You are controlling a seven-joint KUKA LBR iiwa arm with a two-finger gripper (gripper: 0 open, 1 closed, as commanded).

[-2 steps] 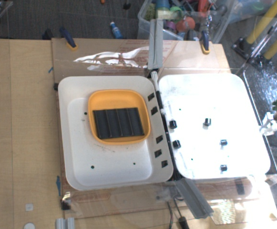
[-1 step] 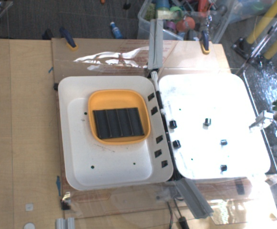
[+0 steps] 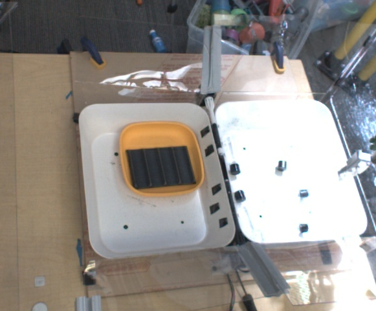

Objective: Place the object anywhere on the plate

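Note:
An orange plate (image 3: 131,140) with rounded corners sits in the left white bin (image 3: 103,225), a little above that bin's middle. A black rectangular object (image 3: 160,167) with several lengthwise ridges lies flat on the plate, covering most of its lower half and reaching its front rim. Nothing touches the object or the plate.
The right bin (image 3: 285,128) is brightly lit and carries several small black studs (image 3: 281,166). A metal rail (image 3: 210,63) runs between the bins at the back. Clamps (image 3: 278,57) hold the bench's back edge. A tub of toys (image 3: 259,8) stands beyond the bench.

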